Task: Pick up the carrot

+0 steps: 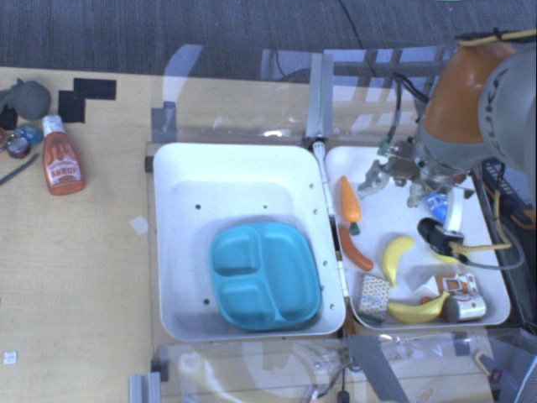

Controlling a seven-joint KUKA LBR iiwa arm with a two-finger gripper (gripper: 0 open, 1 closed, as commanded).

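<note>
The carrot [348, 198], orange with a green end, lies along the left wall of the right bin [497, 313], pointing towards the far side. My gripper [390, 187] hangs over the far middle of that bin, a little to the right of the carrot and apart from it. Its fingers are spread open with nothing between them.
A red sausage [355, 251] lies just in front of the carrot. Two bananas [396, 257] [417, 311], a patterned packet [374, 295], a small can [463, 297] and a blue item [435, 204] share the right bin. The left bin [180, 191] holds a blue divided plate [264, 274]. A syrup bottle [62, 163] stands on the bench at the left.
</note>
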